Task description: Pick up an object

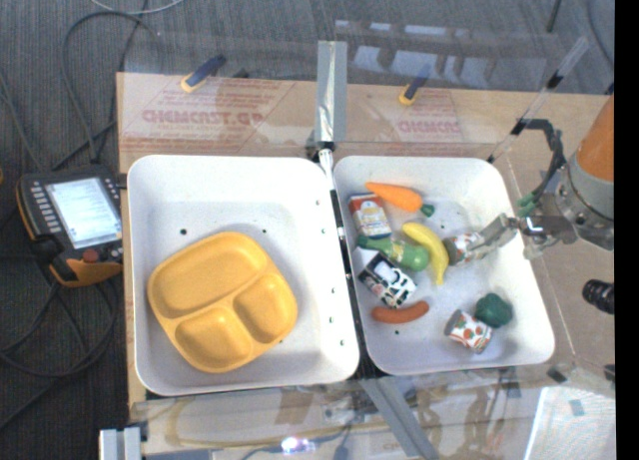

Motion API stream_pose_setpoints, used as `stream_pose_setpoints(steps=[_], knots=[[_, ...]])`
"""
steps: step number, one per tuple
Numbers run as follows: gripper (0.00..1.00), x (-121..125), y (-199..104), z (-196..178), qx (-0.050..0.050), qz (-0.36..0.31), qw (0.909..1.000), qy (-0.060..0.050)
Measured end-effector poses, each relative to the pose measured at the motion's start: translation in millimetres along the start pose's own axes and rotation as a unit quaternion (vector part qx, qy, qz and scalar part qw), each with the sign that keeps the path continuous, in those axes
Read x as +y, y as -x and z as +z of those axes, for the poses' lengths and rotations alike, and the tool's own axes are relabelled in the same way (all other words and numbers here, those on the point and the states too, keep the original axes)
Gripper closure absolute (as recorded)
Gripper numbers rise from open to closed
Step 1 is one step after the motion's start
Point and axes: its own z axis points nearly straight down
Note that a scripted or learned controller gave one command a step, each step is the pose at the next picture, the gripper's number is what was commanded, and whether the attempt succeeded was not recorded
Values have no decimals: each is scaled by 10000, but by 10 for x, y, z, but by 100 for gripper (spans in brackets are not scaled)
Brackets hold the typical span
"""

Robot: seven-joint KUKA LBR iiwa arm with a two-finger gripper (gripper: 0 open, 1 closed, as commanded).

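The right bin (pixel 519 343) holds several small items. An orange carrot (pixel 394 196) lies at the back, with a small carton (pixel 371 217) beside it. A yellow banana (pixel 427 246) rests against a green piece (pixel 407 254). In front of them sit a black-and-white object (pixel 387 281) and a red sausage (pixel 400 312). A dark green object (pixel 493 308) and a patterned cup (pixel 467 331) on its side lie at the front right. My gripper (pixel 471 245) reaches in from the right, low over the bin just right of the banana.
The left bin (pixel 160 189) holds a yellow divided plate (pixel 223 300). The arm's wrist (pixel 584 204) hangs over the right bin's right rim. A teach pendant (pixel 75 214) lies left of the bench. Two clips (pixel 203 71) (pixel 414 89) sit on the cardboard behind the bins.
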Motion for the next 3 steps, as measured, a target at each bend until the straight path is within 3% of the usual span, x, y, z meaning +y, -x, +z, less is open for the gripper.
stream_pose_setpoints(steps=[1,2,3], knots=[[0,674,-132,1370,-5,397,9992,6],[0,626,8,1537,-11,2,10000,61],[100,646,13,1441,-21,5,10000,87]])
